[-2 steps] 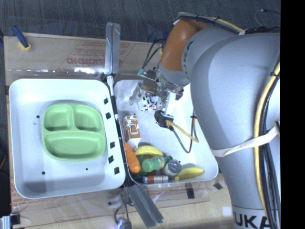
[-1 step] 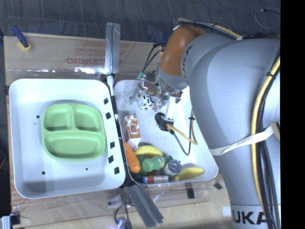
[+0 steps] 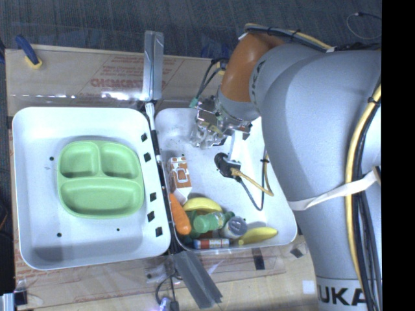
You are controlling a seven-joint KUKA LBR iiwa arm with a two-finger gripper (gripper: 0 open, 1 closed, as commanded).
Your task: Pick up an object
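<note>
Lying lengthwise along bin: carrot (image 3: 180, 216)

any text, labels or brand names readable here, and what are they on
"UKA": large white letters on the grey arm base, the start cut off.
Red print on the cardboard sheet behind the bins: upside down, too blurred to read.
Print on the small orange-and-white carton: too small to read.

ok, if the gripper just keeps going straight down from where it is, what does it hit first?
Probably bare floor of the right bin. The gripper hangs over its upper end; the toys are heaped at the lower end, the carrot among them. Depth is hard to judge.
</note>
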